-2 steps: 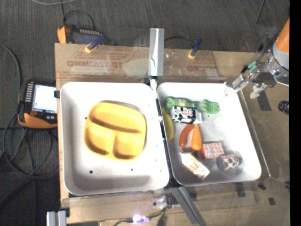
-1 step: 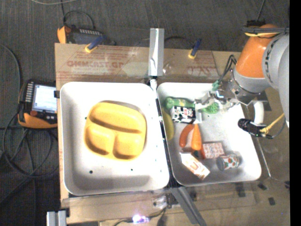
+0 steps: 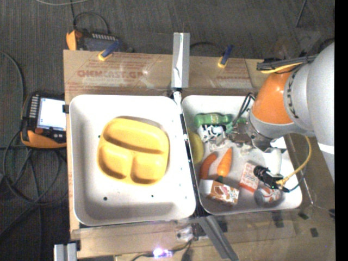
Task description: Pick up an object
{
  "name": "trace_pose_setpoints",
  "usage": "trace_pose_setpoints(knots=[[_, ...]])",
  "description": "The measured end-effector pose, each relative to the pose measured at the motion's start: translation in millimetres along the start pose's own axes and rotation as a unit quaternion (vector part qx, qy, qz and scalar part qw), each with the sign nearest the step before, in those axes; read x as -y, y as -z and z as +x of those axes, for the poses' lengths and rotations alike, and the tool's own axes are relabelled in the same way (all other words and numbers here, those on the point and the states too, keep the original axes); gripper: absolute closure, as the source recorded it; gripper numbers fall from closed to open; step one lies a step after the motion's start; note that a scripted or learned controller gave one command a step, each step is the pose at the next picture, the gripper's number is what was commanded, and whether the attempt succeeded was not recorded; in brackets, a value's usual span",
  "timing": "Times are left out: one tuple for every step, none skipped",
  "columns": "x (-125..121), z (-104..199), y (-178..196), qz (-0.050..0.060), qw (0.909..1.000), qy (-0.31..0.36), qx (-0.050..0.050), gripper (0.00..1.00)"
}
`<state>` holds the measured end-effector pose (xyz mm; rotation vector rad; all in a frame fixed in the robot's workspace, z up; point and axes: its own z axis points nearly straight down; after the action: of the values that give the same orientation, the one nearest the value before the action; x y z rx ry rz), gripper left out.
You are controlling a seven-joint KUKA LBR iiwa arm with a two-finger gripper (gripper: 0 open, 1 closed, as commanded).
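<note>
Fingers of mine [image 3: 237,134] — spread unclear — hang in the right white bin [image 3: 296,200] over a smooth orange carrot [image 3: 223,163]; the left white bin [image 3: 81,200] holds a glossy yellow moulded tray [image 3: 134,150].

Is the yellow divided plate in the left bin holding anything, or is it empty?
Empty. The yellow plate lies flat in the left bin, and all its compartments show bare yellow surface.

The arm [image 3: 304,99] reaches in from the right; its gripper [image 3: 239,132] hangs low over the right bin's [image 3: 296,200] top half.
</note>
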<state>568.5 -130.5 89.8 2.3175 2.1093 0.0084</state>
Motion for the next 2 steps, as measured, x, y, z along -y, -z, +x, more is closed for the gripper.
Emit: trace_pose_setpoints(knots=[[36.6, 21.7, 1.2, -0.004, 0.9975, 0.07, 0.002, 0.0], [36.2, 21.0, 10.0, -0.004, 0.9975, 0.07, 0.003, 1.0]])
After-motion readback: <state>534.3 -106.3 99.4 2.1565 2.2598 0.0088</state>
